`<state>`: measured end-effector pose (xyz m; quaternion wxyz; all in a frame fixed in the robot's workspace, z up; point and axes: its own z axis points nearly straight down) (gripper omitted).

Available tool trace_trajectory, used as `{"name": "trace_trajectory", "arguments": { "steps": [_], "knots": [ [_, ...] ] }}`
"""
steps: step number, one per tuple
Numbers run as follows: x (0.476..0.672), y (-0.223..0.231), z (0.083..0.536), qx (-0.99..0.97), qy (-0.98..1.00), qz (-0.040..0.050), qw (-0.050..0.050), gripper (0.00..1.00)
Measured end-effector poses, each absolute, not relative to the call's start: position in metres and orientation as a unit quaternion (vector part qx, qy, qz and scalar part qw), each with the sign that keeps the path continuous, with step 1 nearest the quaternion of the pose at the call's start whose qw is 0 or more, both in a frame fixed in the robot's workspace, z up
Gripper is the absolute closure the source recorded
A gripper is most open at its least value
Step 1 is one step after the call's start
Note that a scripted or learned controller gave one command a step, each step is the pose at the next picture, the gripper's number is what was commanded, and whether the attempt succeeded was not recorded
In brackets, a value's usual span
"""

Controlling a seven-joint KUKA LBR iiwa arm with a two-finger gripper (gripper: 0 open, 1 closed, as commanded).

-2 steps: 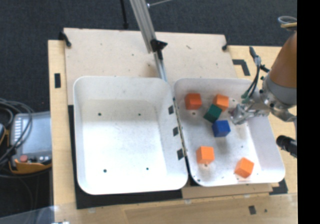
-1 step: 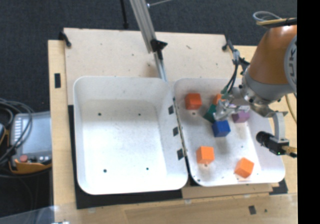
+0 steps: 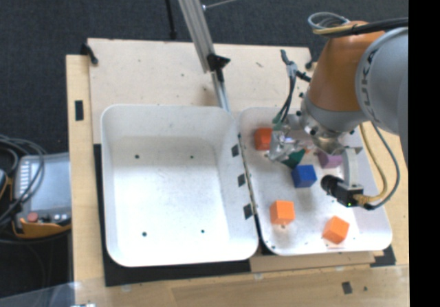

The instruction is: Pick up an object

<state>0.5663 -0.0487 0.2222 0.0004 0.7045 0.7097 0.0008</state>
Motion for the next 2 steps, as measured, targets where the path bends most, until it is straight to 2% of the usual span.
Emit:
{"name": "trace_trajectory", "arguments": {
  "steps": [2],
  "knots": [
    [0.604, 0.055, 0.214, 0.704, 0.71, 0.0012, 0.0, 1.0]
  ]
}}
